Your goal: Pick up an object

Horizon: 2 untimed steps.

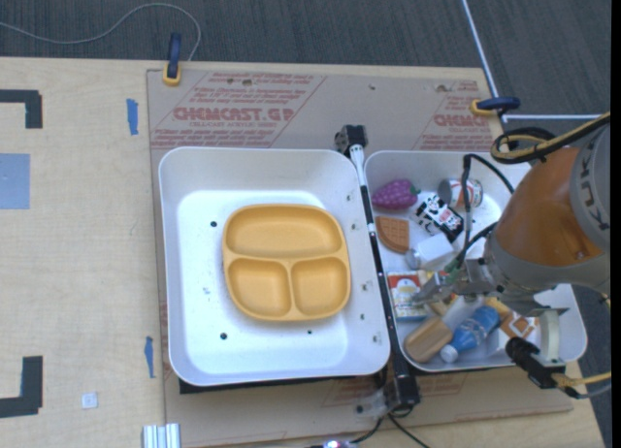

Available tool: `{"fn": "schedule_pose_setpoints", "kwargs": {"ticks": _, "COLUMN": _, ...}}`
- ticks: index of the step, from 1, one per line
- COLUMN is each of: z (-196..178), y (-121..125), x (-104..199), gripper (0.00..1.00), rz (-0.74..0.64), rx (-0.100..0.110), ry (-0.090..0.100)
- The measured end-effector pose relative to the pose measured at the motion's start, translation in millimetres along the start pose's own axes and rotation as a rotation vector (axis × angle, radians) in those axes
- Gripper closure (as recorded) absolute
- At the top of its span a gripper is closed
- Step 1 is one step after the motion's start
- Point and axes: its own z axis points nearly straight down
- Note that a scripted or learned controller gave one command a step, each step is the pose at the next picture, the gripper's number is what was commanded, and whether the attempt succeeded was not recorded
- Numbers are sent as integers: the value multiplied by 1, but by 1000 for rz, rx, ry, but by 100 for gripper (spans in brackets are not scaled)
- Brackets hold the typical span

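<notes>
Two shallow white bins side by side on a wooden bench [78, 272], on top of a printed cardboard sheet [252, 107].

In the left bin [184, 242]: one yellow tray [287, 262] with three compartments, lying flat near the middle, nothing in its sections.

In the right bin [572, 335]: a crowded jumble. One purple bunch of grapes [394, 193] at the far left corner, one black-and-white toy [439, 214] just beside it, one round brown cookie [393, 233] nearer the dividing wall, one small red-and-white carton [406, 293] below that, one tan bread roll [427, 339] at the near edge, one blue bottle [473, 330] touching the roll (lying on its side).

Above that jumble: the claw [434, 288], low over the middle of the right bin, close to the carton. Cannot tell whether apart or together, wires and clutter hiding that; nothing seen gripped. Behind it, the orange band [543, 223] of the arm, reaching in from the right.

Around the bins: two clamps on the cardboard's far edge, one yellow and blue [173, 58], one at the right corner [495, 104]. Blue tape marks and black angle marks on the bench's left part. Beyond the bench, dark grey carpet [310, 0] with a thin cable trailing over it.
</notes>
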Motion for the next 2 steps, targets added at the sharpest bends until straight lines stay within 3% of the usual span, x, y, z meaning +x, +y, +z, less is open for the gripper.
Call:
{"fn": "schedule_pose_setpoints", "kwargs": {"ticks": 1, "z": -10, "y": 0, "x": 0, "gripper": 100, "rz": 0, "rx": -1, "ry": -1}}
{"fn": "schedule_pose_setpoints", "kwargs": {"ticks": 2, "z": -88, "y": 0, "x": 79, "gripper": 100, "rz": -4, "rx": 3, "ry": 2}}
